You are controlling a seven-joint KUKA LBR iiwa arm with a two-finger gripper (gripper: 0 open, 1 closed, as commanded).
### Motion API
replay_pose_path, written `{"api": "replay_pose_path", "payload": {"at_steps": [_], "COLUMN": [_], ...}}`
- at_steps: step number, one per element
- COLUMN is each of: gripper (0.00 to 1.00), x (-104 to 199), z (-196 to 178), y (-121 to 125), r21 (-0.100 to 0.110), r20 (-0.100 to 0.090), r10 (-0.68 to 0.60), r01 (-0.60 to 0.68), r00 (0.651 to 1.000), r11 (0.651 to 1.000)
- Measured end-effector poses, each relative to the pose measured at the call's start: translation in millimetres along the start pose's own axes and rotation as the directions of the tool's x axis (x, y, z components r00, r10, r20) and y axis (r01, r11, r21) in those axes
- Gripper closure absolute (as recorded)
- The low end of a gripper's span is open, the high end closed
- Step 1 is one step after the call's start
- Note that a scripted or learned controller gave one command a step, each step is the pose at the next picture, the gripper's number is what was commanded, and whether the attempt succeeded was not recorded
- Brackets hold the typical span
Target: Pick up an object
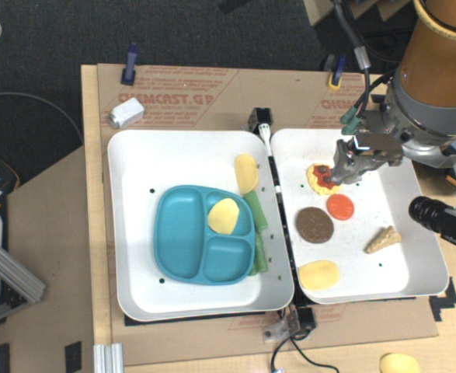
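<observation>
The gripper [338, 176] sits low in the right bin [422, 282], right at a small yellow and red toy food [318, 179] near the back of that bin. I cannot tell from here if it is open or shut, or if it has the toy at all. The dark tip seems to touch the toy's right side, so the toy may be the thing it wants to pick up.

Closest to us in the right bin lies a pale yellow oval [319, 274]. A bit further back sit a brown round cookie [315, 225] and a tan wedge [383, 240]. Behind the cookie is a red disc [339, 207], just beside the gripper.

What could go wrong? The toy is flat and low, so the gripper may slide over it and come up with nothing. It may also push the toy to the side, toward the wall between the bins. The red disc is so near that it may get bumped too.

In the left bin [127, 208] there is a blue tray [185, 239] with a yellow piece [224, 216] on it. A green strip [256, 224] lies along the tray's right edge, and another yellow piece [245, 172] lies further back. These are well apart from the gripper and should be safe
</observation>
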State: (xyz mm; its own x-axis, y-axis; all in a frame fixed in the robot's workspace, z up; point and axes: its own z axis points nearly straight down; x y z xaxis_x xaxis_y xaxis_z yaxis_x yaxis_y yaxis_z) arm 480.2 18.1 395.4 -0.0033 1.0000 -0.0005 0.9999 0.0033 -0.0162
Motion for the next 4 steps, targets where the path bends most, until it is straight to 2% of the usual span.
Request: {"api": "replay_pose_path", "payload": {"at_steps": [1,2,3,4], "gripper": [1.0,1.0,1.0,1.0], "x": [63,54,115,116], "z": [-148,2,-148,18], "y": [-3,-2,-3,-2], "r21": [-0.035,0.001,-0.034,0.002], "r20": [-0.005,0.003,-0.007,0.005], "r10": [-0.005,0.006,-0.004,0.005], "r01": [0.005,-0.006,0.004,-0.005], "r00": [1.0,1.0,1.0,1.0], "r11": [0.999,1.0,0.999,1.0]}}
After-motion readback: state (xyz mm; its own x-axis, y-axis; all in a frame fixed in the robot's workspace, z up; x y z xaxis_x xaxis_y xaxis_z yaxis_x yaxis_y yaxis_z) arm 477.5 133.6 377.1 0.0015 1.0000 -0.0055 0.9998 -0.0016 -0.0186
